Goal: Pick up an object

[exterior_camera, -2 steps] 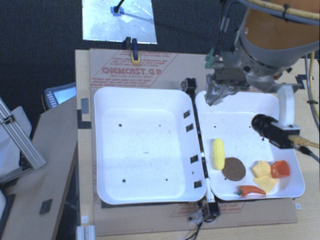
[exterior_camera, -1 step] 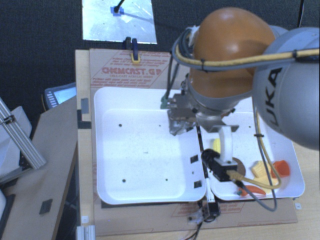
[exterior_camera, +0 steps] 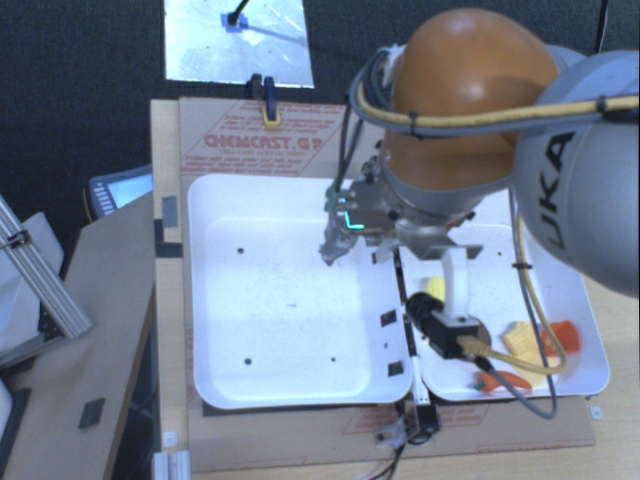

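Note:
My gripper (exterior_camera: 336, 244) hangs low over the right part of the left white bin (exterior_camera: 215, 298), close to the divide between the two bins. The big grey arm with its orange band covers much of the right bin (exterior_camera: 590, 368). In that bin lie a small yellow piece (exterior_camera: 434, 288) just right of the divide, a pale yellow block (exterior_camera: 520, 341), a red-orange piece (exterior_camera: 566, 335) beside it, and a thin orange thing (exterior_camera: 506, 379) near the front rim. I see nothing between the gripper and the bin floor beneath it.
Both bins rest on a cardboard sheet with red lettering (exterior_camera: 262, 140), held by a black and yellow clamp (exterior_camera: 268, 104). A shiny square sheet (exterior_camera: 236, 26) lies behind. An aluminium rail (exterior_camera: 40, 278) and a small screen (exterior_camera: 122, 192) stand at the left.

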Tool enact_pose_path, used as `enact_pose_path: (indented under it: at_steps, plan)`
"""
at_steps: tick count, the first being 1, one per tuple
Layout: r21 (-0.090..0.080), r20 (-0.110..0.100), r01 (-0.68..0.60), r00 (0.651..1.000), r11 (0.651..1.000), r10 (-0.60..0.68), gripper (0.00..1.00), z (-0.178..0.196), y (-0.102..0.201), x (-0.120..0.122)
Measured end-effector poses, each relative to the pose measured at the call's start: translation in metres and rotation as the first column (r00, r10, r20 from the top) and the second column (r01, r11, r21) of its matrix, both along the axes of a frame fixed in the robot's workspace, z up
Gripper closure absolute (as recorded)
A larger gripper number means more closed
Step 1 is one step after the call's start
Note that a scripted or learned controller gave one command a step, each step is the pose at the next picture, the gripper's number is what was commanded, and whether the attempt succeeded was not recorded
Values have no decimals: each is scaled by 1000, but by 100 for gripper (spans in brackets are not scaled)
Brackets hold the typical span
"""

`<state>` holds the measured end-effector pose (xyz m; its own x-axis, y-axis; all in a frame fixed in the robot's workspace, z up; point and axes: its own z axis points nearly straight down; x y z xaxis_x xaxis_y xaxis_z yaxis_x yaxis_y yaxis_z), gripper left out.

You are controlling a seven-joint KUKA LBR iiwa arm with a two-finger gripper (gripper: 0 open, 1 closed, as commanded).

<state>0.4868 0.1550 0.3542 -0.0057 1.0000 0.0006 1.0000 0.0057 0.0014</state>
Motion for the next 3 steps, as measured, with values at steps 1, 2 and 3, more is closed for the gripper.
enact_pose_path:
  at_steps: [1,2,3]
  plan:
    - [0,0,0,1000,1000,0,0,0,0,0]
    - [10,17,-6,1000,1000,6,0,179,72,0]
    - [2,3,-6,1000,1000,6,100,181,69,0]
